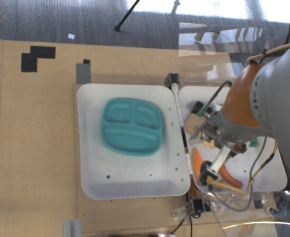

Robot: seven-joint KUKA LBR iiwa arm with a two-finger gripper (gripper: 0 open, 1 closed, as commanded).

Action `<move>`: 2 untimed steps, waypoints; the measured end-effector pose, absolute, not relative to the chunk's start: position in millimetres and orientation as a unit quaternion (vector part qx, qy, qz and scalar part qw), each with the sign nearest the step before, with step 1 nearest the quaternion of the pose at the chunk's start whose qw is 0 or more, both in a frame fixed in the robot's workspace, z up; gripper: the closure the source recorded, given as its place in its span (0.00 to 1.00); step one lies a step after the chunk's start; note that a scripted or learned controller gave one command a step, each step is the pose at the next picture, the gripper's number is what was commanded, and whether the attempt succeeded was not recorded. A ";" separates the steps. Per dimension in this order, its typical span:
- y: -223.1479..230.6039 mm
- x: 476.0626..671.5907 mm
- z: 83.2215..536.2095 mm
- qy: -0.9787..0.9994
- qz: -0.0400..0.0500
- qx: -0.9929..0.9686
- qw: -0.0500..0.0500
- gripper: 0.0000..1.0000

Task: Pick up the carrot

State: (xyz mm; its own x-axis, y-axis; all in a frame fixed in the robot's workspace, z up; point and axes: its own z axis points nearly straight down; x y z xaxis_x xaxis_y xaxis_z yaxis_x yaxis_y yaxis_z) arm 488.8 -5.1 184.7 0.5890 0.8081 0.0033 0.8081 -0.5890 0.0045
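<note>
Carrot point(197, 159) lies in the right bin point(275, 180), near its left wall and toward the near end. Pincer point(215, 137) sits over the same bin, just far-right of the carrot; whether it is spread or pressed together cannot be told. Teal plate point(131, 126) sits in the left bin point(88, 152).

No readable text, label, brand or number on anything. Only sign-like marks: black angular patches point(38, 57) on bench point(36, 157), far left corner; plain solid shapes, no letters or digits legible.
</note>
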 end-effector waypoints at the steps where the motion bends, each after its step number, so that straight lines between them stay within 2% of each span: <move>1: -5.1 488.7 184.6 0.453 0.002 0.891 0.001 0.00; 2: -5.1 488.7 184.5 0.453 0.002 0.891 0.001 0.00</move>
